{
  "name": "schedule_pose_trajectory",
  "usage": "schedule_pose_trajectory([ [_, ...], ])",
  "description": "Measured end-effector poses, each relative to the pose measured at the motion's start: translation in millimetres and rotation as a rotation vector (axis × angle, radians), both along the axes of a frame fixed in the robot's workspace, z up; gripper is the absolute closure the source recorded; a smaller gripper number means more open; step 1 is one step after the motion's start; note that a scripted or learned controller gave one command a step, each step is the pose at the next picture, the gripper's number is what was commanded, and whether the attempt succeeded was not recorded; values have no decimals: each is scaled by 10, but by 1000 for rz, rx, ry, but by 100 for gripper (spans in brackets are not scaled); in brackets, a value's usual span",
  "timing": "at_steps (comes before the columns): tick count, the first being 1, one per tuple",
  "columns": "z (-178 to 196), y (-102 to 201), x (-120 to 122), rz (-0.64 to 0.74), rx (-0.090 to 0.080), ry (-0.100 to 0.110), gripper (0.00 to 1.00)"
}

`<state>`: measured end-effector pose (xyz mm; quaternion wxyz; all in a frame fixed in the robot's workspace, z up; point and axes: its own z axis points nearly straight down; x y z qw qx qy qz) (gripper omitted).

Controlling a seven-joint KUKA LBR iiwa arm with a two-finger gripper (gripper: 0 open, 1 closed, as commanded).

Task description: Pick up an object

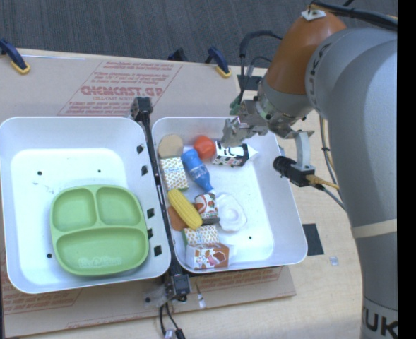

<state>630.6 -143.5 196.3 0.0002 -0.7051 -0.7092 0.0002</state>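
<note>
Gripper (230,134) is down in the right bin (287,221), at its far edge, right over the black-and-white cow toy (232,157). Can't tell from here whether it's wide or closed; no object visibly held. Looks like the reach/descend step of a pick. Cow toy sits just right of the orange ball (205,146), long axis roughly left-right across the bin, slightly tilted. Next move needs to straddle its short axis, close, then lift straight.

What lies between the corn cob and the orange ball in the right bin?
In the camera view, the blue bottle lies between the corn cob and the orange ball, slanting along that line.
</note>
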Motion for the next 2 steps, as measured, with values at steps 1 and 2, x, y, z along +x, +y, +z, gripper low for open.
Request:
schedule_pose_trajectory([
  [1, 168, 468, -947, 0, 0, 3, 100],
  [2, -49, 628, -568, 2, -1, 2, 100],
])
